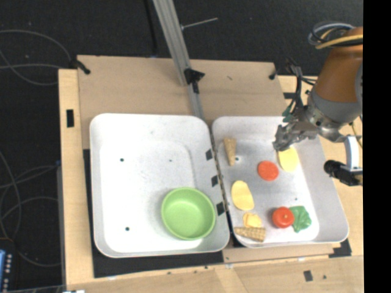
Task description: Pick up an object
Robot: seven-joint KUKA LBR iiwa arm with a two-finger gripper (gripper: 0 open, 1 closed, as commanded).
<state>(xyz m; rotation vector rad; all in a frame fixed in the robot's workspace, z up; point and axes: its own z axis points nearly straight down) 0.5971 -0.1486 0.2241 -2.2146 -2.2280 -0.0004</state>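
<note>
The arm hangs over the right bin [330, 221] with the jaws [285, 140] low above its upper half. From here I cannot tell whether they are released or clenched; the wrist blocks the tips, and nothing visibly sits in their grip.

Just below the jaws, almost under them, lies a pale yellow piece [288, 159], flat on the bin floor. It looks like the likeliest target, simply because the arm is poised closest to it. A little further down and toward the left bin sits a small red-orange ball [267, 170], close beside the yellow piece, which could crowd a grasp. Off to the side, near the divider, a tan cone [230, 150] lies on its side. Further below are a yellow oval piece [242, 195], a small yellow chunk [252, 220], a waffle-textured wedge [251, 233] at the near rim, and a red tomato [281, 217] touching a green leafy piece [299, 218].

The toys are scattered loosely, each lying where it settled, so most have free space around them. Well away, in the left bin [122, 139], a green bowl [188, 213] rests upright near the bottom. The pick seems not yet made.
</note>
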